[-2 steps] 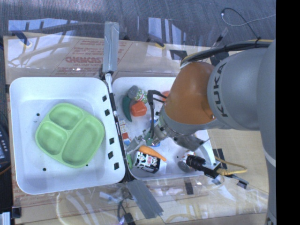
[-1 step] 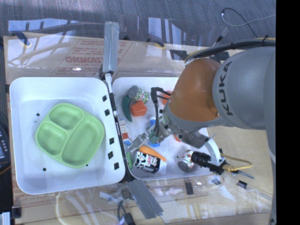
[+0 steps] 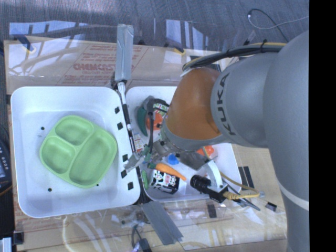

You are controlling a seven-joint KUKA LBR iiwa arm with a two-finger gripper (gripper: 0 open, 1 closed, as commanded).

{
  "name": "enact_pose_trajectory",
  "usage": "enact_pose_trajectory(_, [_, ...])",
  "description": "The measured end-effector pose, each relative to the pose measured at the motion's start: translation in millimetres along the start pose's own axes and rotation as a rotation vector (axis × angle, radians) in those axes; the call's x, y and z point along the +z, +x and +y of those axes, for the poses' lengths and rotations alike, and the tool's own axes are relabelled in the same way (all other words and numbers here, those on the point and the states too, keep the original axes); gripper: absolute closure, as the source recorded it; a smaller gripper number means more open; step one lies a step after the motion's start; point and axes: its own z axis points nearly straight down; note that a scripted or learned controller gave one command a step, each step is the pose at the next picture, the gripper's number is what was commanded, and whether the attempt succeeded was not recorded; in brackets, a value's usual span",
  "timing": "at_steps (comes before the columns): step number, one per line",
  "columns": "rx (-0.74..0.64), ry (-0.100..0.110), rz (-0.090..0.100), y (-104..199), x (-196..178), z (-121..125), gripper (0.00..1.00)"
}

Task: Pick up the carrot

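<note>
KUKA arm [image 3: 247, 104] over right bin [image 3: 231, 156], left bin [image 3: 21, 140] holding green divided plate [image 3: 79, 151], gripper [image 3: 152, 159] buried in clutter, finger state cannot tell, carrot [image 3: 170, 170] small, orange, tapered, lying slantwise just below gripper, near bin's front.

Two bins sit side by side on the surface [image 3: 63, 62]. The left bin [image 3: 26, 140] holds a divided plate [image 3: 79, 151]. My arm [image 3: 236, 109] reaches in from the right over the right bin [image 3: 223, 161], where the carrot [image 3: 169, 170] lies near the front, just behind a small carton [image 3: 165, 181].
</note>
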Motion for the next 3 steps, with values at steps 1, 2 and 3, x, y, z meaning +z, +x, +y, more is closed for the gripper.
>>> enact_pose_trajectory(1, [0.001,0.000,0.000,0,0,0,0.00])
enact_pose_trajectory(2, [-0.208,-0.002,-0.003,-109,-1,80,0.00])
enact_pose_trajectory(3, [-0.850,0.000,-0.001,-53,-1,57,0.00])
